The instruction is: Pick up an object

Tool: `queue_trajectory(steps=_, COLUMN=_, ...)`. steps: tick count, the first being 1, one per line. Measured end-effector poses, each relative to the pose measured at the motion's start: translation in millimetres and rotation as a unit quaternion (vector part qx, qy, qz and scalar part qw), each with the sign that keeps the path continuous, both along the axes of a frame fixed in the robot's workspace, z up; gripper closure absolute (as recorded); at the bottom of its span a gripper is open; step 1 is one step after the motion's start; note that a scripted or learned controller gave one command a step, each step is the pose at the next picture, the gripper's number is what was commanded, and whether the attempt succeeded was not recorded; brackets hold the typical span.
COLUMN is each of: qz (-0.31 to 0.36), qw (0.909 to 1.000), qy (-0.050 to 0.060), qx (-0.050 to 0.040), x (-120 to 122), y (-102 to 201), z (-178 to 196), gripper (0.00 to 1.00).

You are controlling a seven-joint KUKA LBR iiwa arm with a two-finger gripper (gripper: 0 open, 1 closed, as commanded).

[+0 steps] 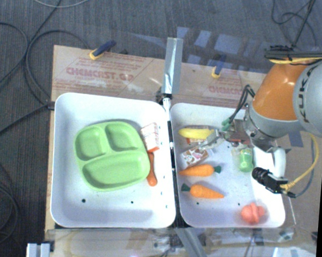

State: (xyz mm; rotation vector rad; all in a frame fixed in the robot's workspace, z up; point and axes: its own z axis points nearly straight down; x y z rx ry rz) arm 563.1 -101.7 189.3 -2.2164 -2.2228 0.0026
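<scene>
The right bin [226, 217] holds a yellow banana-like piece [195, 133], a small patterned packet [195, 154], two orange carrots [196, 170] [204, 192], a green piece [245, 159] and a pink-red piece [252, 213]. My gripper [232, 136] hangs low over the back of this bin, between the yellow piece and the green piece. The wrist body hides most of it. Nothing is visibly held.
In the left bin [59, 200] lie a green divided plate [111, 155], a small white and red box [150, 135] and an orange stick [151, 166]. A metal divider post [171, 64] stands behind the bins. Cables cross the floor on the left.
</scene>
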Motion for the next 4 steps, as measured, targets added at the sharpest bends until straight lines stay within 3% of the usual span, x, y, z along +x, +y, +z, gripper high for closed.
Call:
queue_trajectory(steps=1, qz=-0.031, qw=0.9995, qy=-0.007, qx=-0.0015, x=109, y=0, z=-100, gripper=0.00)
queue_trajectory(steps=2, qz=-0.030, qw=0.9995, qy=-0.007, qx=-0.0043, x=109, y=-1, z=-90, gripper=1.00)
queue_trajectory(steps=3, qz=-0.063, qw=0.9980, qy=-0.001, qx=-0.0012, x=105, y=25, z=-6, gripper=1.00)
queue_trajectory(steps=4, qz=-0.064, qw=0.9980, qy=0.000, qx=-0.0016, x=105, y=25, z=-6, gripper=0.00)
